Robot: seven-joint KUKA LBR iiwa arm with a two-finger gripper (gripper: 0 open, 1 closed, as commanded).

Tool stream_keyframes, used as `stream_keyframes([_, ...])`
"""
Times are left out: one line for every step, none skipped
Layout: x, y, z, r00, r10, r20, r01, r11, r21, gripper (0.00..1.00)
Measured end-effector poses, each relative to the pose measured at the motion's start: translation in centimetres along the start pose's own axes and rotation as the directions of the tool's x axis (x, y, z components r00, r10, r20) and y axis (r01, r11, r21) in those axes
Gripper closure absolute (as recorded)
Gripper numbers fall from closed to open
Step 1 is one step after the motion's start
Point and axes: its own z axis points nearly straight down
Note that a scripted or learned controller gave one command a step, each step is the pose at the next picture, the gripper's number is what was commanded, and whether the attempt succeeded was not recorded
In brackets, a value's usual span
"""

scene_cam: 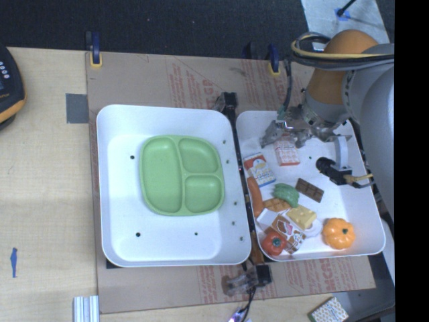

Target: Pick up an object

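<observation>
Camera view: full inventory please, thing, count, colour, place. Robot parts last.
bins: 2, white, side by side on the bench
divided plate: 1, light green, middle of left bin
toy pumpkin: 1, orange, right bin, near corner
toy tomato: 1, red, right bin, near edge
cheese wedge: 1, yellow, right bin, centre
chocolate bar: 1, brown, right bin, centre
green toy vegetable: 1, green, right bin, centre
small cartons: 2, white with red print, right bin, far half
clamps: 2, blue, far edge of board
arm: 1, grey with orange band, from right
gripper: 1, metal, over far end of right bin
</observation>
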Motion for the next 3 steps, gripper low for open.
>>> stream_keyframes([1.3,-0.2,0.1,1.000,0.001,-0.001,-0.001,1.000,0.007,0.00])
stream_keyframes([-0.9,-0.2,0.0,1.000,0.006,0.001,-0.006,1.000,0.003,0.00])
stream_keyframes([-0.9,-0.2,-1.1,1.000,0.003,0.001,-0.003,1.000,0.003,1.00])
